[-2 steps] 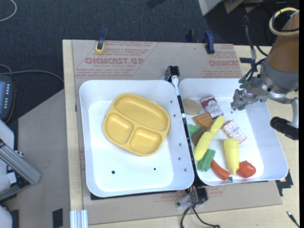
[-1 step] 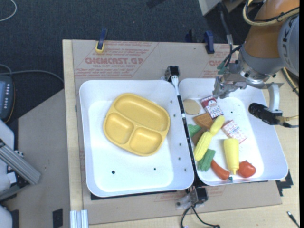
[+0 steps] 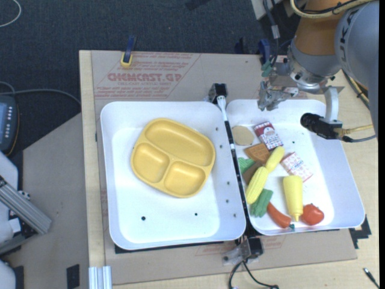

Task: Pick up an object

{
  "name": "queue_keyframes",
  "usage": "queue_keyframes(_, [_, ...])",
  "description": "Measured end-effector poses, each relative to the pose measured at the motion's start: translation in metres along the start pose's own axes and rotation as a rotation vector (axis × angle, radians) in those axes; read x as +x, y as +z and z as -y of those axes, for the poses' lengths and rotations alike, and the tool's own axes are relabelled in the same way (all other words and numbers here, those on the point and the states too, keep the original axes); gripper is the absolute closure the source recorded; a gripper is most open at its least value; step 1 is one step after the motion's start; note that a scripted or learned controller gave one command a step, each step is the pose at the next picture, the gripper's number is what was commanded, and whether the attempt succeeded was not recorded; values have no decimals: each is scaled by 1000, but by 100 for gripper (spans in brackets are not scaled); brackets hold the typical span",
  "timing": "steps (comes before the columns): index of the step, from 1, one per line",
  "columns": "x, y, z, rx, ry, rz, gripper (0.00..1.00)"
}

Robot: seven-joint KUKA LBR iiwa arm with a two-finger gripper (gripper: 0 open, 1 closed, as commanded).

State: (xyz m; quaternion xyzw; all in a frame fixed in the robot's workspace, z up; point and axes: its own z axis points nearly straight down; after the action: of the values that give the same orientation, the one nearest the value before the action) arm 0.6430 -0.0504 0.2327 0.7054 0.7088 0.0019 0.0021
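My gripper point(image 3: 271, 101) hangs over the far left corner of the right bin point(image 3: 337, 161), with nothing visibly in it. Toy food lies below and in front of it: a tan round piece point(image 3: 243, 135), a red packet point(image 3: 267, 135), a brown cracker point(image 3: 257, 153), a corn cob point(image 3: 257, 183), a yellow bottle point(image 3: 293, 196), a pink-and-white packet point(image 3: 296, 165), a red tomato point(image 3: 311, 214) and a red-orange chili point(image 3: 278, 215). The red packet is the nearest to the gripper, just in front of it.
The left bin point(image 3: 120, 209) holds a yellow divided plate point(image 3: 173, 157). A black camera fitting point(image 3: 322, 125) juts from the wrist over the right bin's far side. Green pieces point(image 3: 262, 201) lie beside the corn. A ridge point(image 3: 231, 155) divides the two bins.
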Motion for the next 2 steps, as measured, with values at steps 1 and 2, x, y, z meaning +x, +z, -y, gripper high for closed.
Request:
queue_keyframes(1, [2, 11, 4, 8, 4, 0, 100])
queue_keyframes(2, [-7, -1, 15, 7, 6, 0, 100])
